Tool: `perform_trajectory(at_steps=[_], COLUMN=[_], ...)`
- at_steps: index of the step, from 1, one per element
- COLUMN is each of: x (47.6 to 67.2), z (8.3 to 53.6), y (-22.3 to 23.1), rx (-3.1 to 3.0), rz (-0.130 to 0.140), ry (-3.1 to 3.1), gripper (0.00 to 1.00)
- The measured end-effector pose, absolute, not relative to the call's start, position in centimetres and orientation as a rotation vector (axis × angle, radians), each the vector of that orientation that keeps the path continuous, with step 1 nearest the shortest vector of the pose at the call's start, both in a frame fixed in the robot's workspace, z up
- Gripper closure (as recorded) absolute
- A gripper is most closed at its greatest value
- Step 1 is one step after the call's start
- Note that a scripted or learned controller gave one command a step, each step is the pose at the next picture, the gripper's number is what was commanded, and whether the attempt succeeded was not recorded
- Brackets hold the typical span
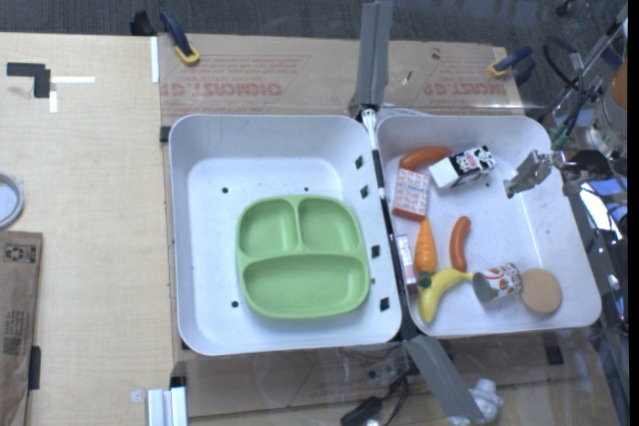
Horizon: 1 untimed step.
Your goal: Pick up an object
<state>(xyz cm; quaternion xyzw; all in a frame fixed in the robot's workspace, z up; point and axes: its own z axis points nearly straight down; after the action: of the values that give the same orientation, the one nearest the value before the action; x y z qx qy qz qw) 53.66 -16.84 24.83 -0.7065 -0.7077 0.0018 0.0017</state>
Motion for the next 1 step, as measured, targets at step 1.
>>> perform_trajectory(at_steps=[1], x=[52.85], z=[9.83], y=[-12.66], rx=[-2.219], rz=[0.005], ry=[-2.217], gripper=[0.0])
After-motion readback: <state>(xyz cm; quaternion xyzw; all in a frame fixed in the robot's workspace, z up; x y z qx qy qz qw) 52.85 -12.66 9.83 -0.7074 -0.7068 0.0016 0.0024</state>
